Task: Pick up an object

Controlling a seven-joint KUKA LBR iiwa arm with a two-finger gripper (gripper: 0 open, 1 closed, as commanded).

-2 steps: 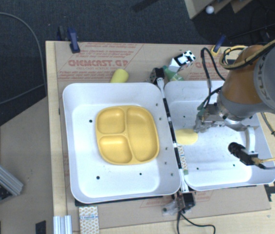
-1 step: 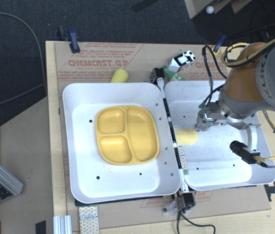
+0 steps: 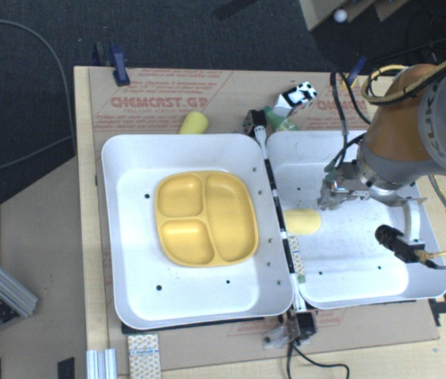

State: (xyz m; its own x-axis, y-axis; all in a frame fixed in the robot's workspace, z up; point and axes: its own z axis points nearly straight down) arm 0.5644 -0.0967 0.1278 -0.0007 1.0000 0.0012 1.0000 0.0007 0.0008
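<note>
**A:** Yellow piece lies flat in the right bin, close against its left wall.

**B:** Gripper?

**A:** Low over the same bin, just beside the piece, on its upper right. Apart from it, as far as the slant shows.

**B:** Wide or narrow?

**A:** Cannot tell, the wrist covers it from above. Nothing shows as held.

**B:** Anything else to grab?

**A:** A plate, yellow with three compartments, sits mid left bin, well apart from the arm. The piece is the likely target.

**B:** So how far along?

**A:** My reading: early. The approach looks mostly made, with the arm in the correct bin and near the thing. No grasp, no lift.

**B:** What's left?

**A:** Shift toward the wall until it is over the piece, descend, close, raise it clear of the floor. That is the whole pick.

**B:** Any worry?

**A:** The piece hugs the wall, so there is little room on that side. It looks rounded and may roll off.
</note>
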